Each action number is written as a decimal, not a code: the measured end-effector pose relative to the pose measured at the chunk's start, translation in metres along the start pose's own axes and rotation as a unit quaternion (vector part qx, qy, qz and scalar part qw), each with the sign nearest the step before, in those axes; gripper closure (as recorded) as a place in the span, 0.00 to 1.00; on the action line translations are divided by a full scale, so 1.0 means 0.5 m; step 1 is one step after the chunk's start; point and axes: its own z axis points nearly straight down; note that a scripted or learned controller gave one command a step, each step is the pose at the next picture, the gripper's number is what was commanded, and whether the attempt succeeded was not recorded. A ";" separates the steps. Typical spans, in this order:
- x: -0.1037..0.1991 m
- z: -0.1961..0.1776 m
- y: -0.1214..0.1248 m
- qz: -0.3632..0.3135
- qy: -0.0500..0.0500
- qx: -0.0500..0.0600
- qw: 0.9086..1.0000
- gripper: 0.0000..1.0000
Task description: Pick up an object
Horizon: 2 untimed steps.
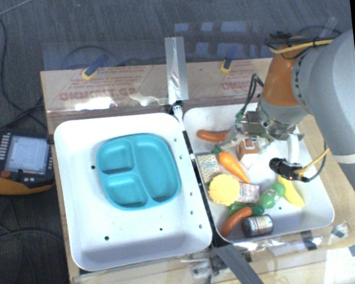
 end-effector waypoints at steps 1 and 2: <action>0.000 -0.015 -0.001 -0.001 0.000 0.002 1.000 1.00; 0.162 -0.180 -0.037 -0.029 0.002 0.001 1.000 1.00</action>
